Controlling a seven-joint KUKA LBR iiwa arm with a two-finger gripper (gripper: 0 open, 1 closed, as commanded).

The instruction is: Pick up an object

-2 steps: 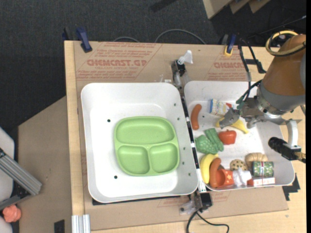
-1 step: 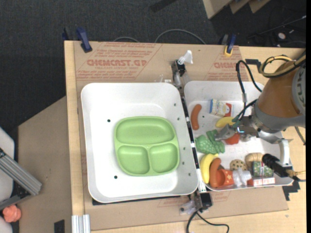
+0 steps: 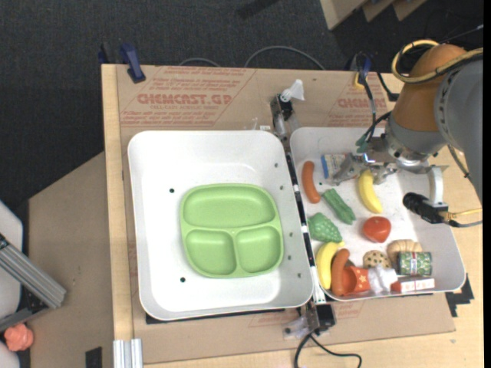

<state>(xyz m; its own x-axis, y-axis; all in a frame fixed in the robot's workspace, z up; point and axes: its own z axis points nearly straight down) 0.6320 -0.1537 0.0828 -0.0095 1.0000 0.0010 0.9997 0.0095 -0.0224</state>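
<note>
My gripper (image 3: pixel 367 167) hangs low over the back of the right bin (image 3: pixel 453 259), below the arm's orange band. Directly beneath and in front of it lies a yellow banana (image 3: pixel 370 193). A blue-and-white packet (image 3: pixel 331 165) sits just to its left. Further left lie an orange-red sausage (image 3: pixel 310 182) and a green pickle (image 3: pixel 338 205). A red tomato (image 3: pixel 377 228) rests in front of the banana. I see nothing lifted off the bin floor.
The right bin's front holds a green leafy piece (image 3: pixel 323 227), a second yellow fruit (image 3: pixel 327 262), a cookie (image 3: pixel 374 258), a green can (image 3: pixel 414 264) and a red-white packet (image 3: pixel 407 285). The left bin (image 3: pixel 153 167) holds a green divided tray (image 3: pixel 230 230).
</note>
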